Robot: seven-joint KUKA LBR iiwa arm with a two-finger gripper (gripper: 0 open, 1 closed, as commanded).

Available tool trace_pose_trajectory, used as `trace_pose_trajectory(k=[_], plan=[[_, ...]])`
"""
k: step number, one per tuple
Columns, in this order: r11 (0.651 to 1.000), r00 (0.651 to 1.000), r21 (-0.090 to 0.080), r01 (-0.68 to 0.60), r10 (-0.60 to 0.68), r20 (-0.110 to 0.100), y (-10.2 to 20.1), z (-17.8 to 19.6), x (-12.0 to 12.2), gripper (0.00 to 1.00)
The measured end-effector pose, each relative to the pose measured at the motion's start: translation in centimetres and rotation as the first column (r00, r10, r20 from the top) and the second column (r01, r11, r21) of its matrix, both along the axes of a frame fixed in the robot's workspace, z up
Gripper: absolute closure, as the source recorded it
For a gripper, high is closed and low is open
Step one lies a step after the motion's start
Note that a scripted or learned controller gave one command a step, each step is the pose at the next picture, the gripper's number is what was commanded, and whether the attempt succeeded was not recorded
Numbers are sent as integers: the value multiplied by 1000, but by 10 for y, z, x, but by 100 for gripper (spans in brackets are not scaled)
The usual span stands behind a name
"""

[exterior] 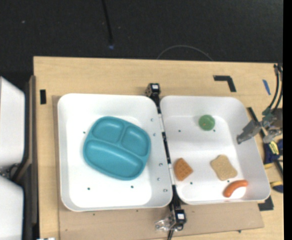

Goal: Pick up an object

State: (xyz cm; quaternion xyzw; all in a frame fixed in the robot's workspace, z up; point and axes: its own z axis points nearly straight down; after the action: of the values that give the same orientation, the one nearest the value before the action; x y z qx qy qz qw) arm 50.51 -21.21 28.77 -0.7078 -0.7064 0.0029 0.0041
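The right bin holds a green ball at the back, an orange-brown waffle square at the front left, a tan slice of toast and a red-orange sausage in the front right corner. My gripper sits at the bin's right rim, low and partly cut off by the view's edge. It is apart from all the objects, right of the ball and above the toast. Nothing shows in its grasp.
The left bin carries a teal divided plate. A metal divider with clips runs between the bins. Cables and blue-yellow parts crowd the bench's right side. A white box stands at the far left.
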Motion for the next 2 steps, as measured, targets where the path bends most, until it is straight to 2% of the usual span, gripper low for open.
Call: trace_pose_trajectory(k=[1,2], plan=[[1000,1000,-2,-3,3,9,1,6,1,0],[1000,1000,-3,-1,1,7,0,-46,11,0]])
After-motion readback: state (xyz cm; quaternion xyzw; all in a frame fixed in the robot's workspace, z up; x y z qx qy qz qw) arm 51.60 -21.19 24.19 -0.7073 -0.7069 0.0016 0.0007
